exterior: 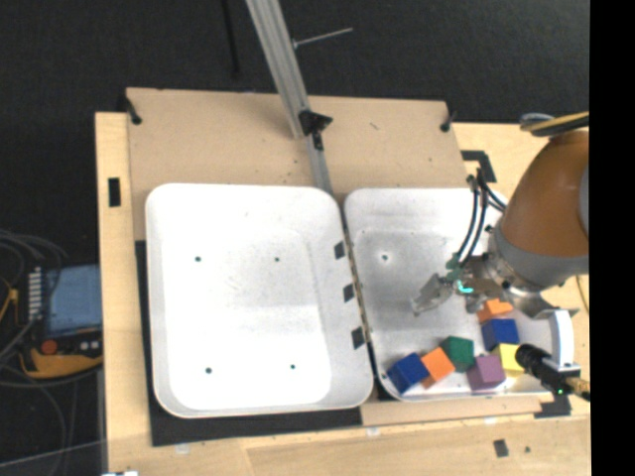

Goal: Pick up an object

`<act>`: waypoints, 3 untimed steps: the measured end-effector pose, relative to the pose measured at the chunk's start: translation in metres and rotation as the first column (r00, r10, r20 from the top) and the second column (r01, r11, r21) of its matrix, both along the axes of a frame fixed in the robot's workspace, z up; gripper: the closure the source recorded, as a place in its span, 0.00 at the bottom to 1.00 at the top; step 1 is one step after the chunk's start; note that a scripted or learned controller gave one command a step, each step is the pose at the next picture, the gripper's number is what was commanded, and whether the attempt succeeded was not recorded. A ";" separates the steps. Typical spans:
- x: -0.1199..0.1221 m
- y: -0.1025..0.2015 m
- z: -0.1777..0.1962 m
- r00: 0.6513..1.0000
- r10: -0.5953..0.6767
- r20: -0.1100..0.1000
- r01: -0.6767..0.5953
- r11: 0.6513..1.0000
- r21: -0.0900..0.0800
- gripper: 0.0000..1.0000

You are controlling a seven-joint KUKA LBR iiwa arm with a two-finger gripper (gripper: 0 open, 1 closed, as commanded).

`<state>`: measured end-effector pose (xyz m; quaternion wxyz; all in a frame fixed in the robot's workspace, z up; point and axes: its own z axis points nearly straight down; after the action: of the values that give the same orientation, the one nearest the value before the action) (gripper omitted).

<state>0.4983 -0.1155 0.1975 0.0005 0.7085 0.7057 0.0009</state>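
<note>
Camera view is showing the gripper (pixel 433 296) hanging over bare floor in the right bin (pixel 397 226), fingers spread and pinching nothing, because the blocks, a blue block (pixel 407 372) and orange block (pixel 438 364) among them, are crowding the near corner.

Single fixed camera, mounted above the bench (pixel 248 137) and looking down at a slant, set far enough back to take in both white bins side by side — left bin (pixel 248 296) near frame centre, right bin (pixel 407 231) toward the right edge. Dark floor shows beyond the bench's far and left edges, with a slanted metal pole (pixel 283 53) rising at top centre and cabling with a small box (pixel 69 300) at far left. The arm (pixel 546 211) enters from the right, partly cropped.
</note>
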 end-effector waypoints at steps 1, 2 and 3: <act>0.002 -0.008 -0.061 1.000 0.002 -0.007 -0.002 1.000 -0.002 0.00; 0.003 -0.010 -0.100 1.000 0.002 0.000 -0.002 1.000 -0.003 0.00; 0.004 -0.010 -0.088 1.000 -0.007 0.005 0.007 1.000 -0.001 1.00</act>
<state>0.5022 -0.1258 0.1091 0.0026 0.7109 0.7033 0.0022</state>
